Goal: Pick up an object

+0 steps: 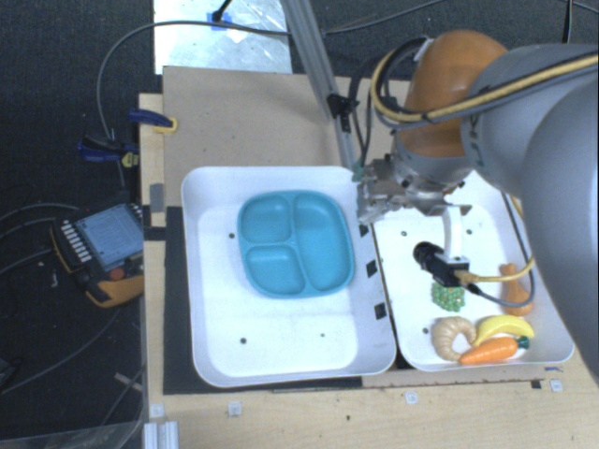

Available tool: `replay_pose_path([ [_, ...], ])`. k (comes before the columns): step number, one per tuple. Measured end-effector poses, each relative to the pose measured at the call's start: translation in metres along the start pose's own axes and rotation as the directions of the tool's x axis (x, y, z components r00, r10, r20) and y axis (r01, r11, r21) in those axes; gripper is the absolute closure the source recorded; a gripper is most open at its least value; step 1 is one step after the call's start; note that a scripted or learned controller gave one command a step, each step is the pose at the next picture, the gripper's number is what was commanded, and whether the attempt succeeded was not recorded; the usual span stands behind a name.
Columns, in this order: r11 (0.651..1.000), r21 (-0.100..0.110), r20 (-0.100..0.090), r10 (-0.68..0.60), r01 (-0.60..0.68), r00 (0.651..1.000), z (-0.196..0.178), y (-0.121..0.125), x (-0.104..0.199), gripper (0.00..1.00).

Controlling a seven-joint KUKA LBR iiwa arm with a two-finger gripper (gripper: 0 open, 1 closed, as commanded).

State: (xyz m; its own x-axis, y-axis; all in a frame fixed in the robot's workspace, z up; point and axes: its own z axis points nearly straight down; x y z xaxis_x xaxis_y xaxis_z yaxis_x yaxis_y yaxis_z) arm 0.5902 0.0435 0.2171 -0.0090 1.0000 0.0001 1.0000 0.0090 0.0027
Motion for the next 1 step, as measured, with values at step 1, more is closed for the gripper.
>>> replay_pose_path([
  [1, 1.000, -0.002, -0.002, 0.000, 0.000, 1.000, -0.0065, 0.0230, 0.0515, 1.00],
])
